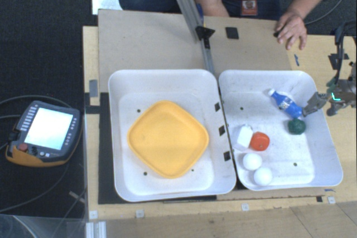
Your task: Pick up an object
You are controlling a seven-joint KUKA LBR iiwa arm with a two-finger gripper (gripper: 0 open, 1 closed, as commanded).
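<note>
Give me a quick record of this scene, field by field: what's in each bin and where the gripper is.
left bin: yellow square plate
right bin: blue bottle, dark green ball, red object, white block, two white balls
gripper: over the right bin's right side, beside the blue bottle's lower end
held object: none visible
bench edge: person's hand resting at the top

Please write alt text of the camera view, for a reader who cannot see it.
The gripper reaches into the right bin beside a blue bottle and a dark green ball. The left bin holds a yellow plate.
</note>
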